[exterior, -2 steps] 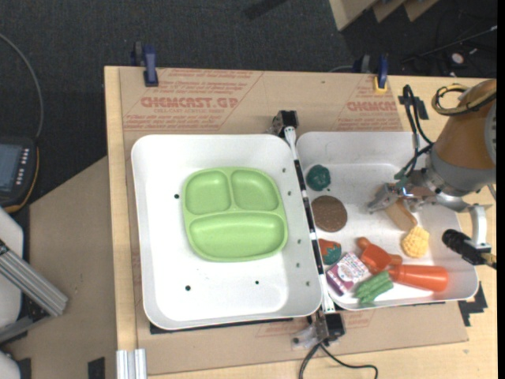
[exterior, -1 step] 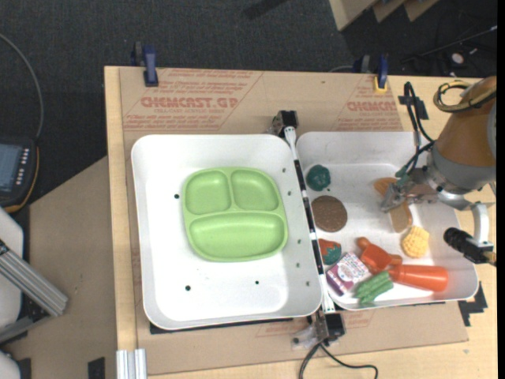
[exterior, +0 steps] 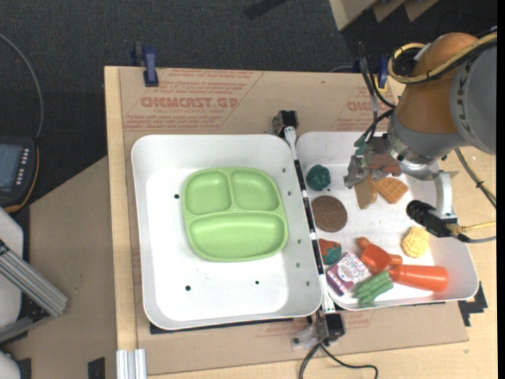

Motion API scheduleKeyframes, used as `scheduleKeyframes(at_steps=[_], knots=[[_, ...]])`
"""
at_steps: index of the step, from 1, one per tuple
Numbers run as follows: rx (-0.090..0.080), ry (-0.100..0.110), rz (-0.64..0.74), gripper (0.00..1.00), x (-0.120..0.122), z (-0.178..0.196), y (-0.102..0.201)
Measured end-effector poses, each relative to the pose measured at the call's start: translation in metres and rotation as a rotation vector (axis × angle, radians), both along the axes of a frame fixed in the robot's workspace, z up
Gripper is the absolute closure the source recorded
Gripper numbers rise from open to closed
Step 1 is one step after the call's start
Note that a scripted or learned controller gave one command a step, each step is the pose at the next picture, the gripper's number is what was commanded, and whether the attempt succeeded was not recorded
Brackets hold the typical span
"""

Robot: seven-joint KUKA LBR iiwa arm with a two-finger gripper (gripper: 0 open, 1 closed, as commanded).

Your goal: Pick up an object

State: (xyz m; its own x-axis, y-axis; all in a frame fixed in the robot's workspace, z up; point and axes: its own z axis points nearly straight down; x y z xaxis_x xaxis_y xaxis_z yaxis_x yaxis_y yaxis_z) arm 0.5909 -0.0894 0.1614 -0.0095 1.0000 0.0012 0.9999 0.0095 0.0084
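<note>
My gripper hangs low over the back of the right bin, under the grey and orange wrist. Just right of it, touching or nearly touching, lies a tan waffle piece. To its left sits a teal ball, and a brown round cookie lies in front of it. Toward the front of the bin are a yellow corn piece, an orange carrot, a red-orange piece, a purple packet and a green vegetable. Nothing is visibly held.
The left bin holds a green divided plate. A small red and teal toy lies by the divider between the bins. A black fitting with cable hangs from the arm over the right bin.
</note>
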Motion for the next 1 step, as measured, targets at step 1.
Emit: scheduleKeyframes(at_steps=[1], knots=[[-0.001, 0.001, -0.003, 1.00, 0.0130, 0.0498, 0.0523]])
